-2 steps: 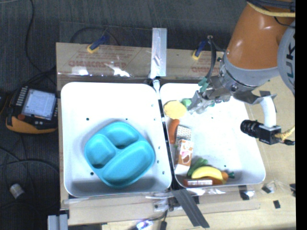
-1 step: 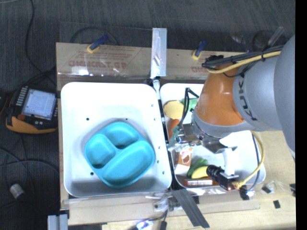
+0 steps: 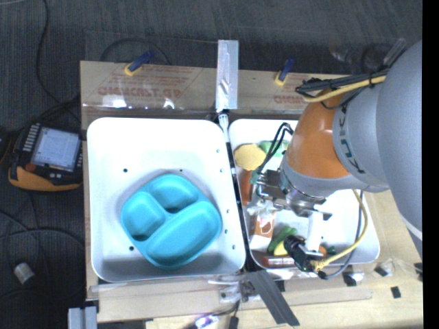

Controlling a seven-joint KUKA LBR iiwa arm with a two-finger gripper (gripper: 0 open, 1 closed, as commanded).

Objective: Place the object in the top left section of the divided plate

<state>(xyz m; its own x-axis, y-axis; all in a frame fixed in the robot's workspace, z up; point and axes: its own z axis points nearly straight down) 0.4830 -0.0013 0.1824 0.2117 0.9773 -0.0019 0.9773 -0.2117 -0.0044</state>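
Camera view: my arm point(image 3: 357, 136) reaches in from the right and hangs over the right-hand bin point(image 3: 367, 242), its orange band directly above the wrist. My gripper point(image 3: 264, 201) is low at the left side of that bin, close to the wall shared with the other bin. The wrist body covers the tool from above, so I cannot tell whether it is released, clenched, or grasping anything.

Right-bin contents visible around the wrist: a yellow round object point(image 3: 248, 156) at the upper left, a green item point(image 3: 264, 147) touching it on its right, an orange-red item point(image 3: 263, 226) just below the gripper, and a green piece point(image 3: 280, 237) beside that, nearer the front wall. Which of these counts as the task object I cannot settle; all lie in the right bin.

The blue divided plate point(image 3: 171, 218) sits in the left bin point(image 3: 110, 142), turned at an angle, two smaller sections toward the back and one large section toward the front. Plate and gripper are well apart, with the bin walls between them.

A handheld device point(image 3: 49, 155) with a screen rests on the floor left of the bench.
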